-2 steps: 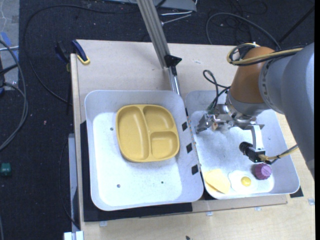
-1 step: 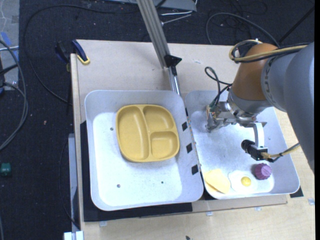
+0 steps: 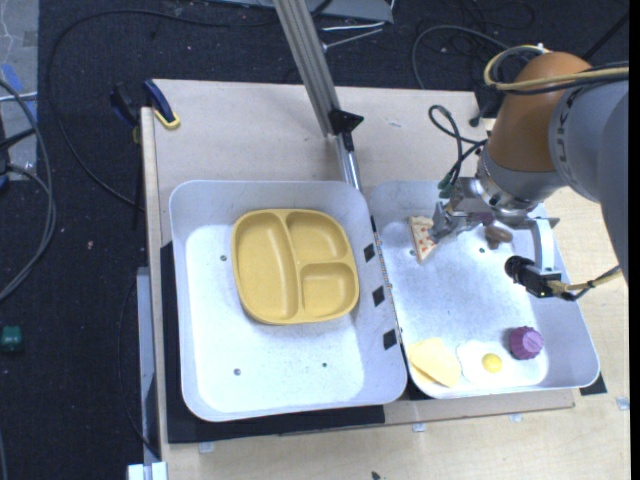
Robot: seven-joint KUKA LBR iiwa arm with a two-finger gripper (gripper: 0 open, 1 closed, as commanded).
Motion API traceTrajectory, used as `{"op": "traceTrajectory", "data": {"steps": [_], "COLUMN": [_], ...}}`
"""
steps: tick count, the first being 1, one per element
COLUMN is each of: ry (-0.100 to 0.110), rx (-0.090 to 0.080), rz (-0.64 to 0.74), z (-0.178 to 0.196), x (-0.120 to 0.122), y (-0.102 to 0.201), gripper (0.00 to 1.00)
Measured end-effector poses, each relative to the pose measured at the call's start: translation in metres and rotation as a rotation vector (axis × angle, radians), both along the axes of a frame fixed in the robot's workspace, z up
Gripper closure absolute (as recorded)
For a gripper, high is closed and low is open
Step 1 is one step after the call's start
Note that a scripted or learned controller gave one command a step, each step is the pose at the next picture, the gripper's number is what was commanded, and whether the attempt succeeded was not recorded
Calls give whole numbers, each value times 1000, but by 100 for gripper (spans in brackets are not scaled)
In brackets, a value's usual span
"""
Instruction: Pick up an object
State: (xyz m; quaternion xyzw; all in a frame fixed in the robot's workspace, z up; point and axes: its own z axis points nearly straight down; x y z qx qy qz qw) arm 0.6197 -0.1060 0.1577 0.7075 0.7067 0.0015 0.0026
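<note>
Near edge, right bin: along the front wall of the right bin (image 3: 590, 363) we see a yellow slice (image 3: 432, 362), a fried egg (image 3: 483, 362) and a purple piece (image 3: 525, 343), well apart from the gripper.

Left bin: on the floor of the left bin (image 3: 200, 368) rests a yellow divided plate (image 3: 295, 266), across the divider from the arm, so we judge it an unlikely target for now.

Task's thing: the pizza slice (image 3: 423, 238) lies in the far left part of the right bin, its long axis running roughly near to far, tip toward us.

Gripper: the gripper (image 3: 447, 220) hangs at the slice's far right corner, touching or just above it; we cannot tell which.

Fingers: cables and the wrist housing clutter them, so we cannot tell how far apart they stand or whether they have hold of anything.

Key relation: the slice lies just to the camera's left of the fingers and slightly nearer us, so we judge the grasp turns on whether they straddle its width.

Far side: a brown piece (image 3: 497, 234) sits just beside the wrist, under the arm (image 3: 560, 118).

Table: the bare table (image 3: 250, 128) lies beyond both bins.
</note>
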Motion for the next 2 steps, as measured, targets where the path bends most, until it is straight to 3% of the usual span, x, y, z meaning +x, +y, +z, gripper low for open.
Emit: {"op": "traceTrajectory", "data": {"steps": [1,2], "ry": [-1,0], "rx": [0,0], "rz": [4,3], "z": [51,107], "x": [11,2], "y": [4,1], "gripper": [100,100]}}
